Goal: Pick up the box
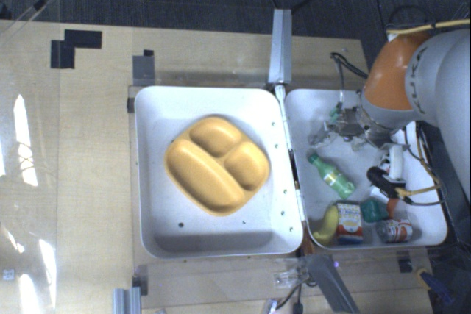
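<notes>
Camera view: box (pixel 349 222) stands at the right bin's (pixel 305 118) front edge, wedged btwn a banana (pixel 326 226) and a can (pixel 394 232), green bottle (pixel 330 174) just behind. Pincer (pixel 344 126) hangs over the bin's back part, well apart from the box — can't tell whether it's open or closed. Risk: neighbours crowd the box, so a descent prob. snags banana or can, or the box slips — little room either side.

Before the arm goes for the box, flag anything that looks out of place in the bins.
Nothing is spilled or broken. The left bin holds one big yellow lumpy form. In the right bin, the box sits crowded at the near edge between a banana and a can, with a green bottle lying on its side nearby.
</notes>
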Controlling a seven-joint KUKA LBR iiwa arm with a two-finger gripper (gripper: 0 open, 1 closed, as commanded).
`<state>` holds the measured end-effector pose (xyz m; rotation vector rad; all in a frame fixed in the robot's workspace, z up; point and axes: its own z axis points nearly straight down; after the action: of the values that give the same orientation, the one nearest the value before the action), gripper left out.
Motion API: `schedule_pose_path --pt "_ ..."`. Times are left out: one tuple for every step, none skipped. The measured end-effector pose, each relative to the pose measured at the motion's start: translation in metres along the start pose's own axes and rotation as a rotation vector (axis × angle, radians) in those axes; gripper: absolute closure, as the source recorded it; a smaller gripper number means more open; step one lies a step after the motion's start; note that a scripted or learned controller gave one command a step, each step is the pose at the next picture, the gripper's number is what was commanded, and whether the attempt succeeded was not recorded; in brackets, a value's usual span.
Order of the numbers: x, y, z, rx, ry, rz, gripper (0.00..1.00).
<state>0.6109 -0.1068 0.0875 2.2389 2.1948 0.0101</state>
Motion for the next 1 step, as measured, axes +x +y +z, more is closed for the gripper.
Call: schedule_pose_path --pt "-0.0204 0.0009 -0.0006 -0.002 -0.001 -0.454 0.0"
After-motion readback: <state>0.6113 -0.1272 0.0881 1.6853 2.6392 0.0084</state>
